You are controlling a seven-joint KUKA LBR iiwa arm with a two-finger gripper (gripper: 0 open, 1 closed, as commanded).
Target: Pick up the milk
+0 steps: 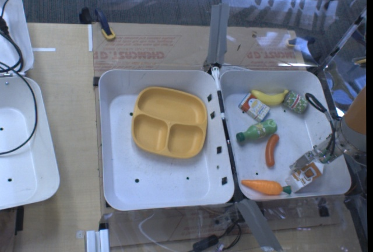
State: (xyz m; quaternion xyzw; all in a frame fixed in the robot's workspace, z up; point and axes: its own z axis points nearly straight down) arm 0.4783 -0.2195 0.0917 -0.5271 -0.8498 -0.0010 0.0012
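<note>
The milk (pixel 305 175) is a small white carton with orange print. It lies tilted in the front right corner of the right bin (pixel 280 79). My gripper (pixel 317 157) comes in from the right edge and sits right on the carton's upper end, touching or almost touching it. The grey arm with its orange band (pixel 355 119) rises behind it, over the bin's right wall. The gripper's body hides the top of the carton.
The right bin also holds a banana (pixel 269 96), a red and white box (pixel 254 107), a green can (pixel 295 102), a green bottle (pixel 256 131), a sausage (pixel 270 150) and a carrot (pixel 263 186) just left of the milk. A yellow divided plate (pixel 169 121) lies in the left bin (pixel 116 175).
</note>
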